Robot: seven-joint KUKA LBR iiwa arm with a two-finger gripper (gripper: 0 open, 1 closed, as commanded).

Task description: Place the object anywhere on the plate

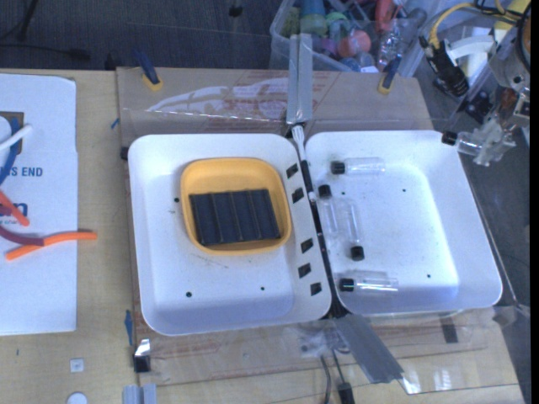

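Across the right bin [438, 225] lie four clear vials [358, 167] — one yellow plate [195, 179] fills the left.

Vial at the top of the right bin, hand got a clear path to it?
Probably yes. The vial lies alone on the bin floor, nothing over it; the hand hangs just beyond the bin's right rim.

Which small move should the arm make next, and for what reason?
Probably swing the gripper left, over the right bin, above one clear vial. It sits outside the bin's right edge, while the vials lie inside and the yellow plate bears none.
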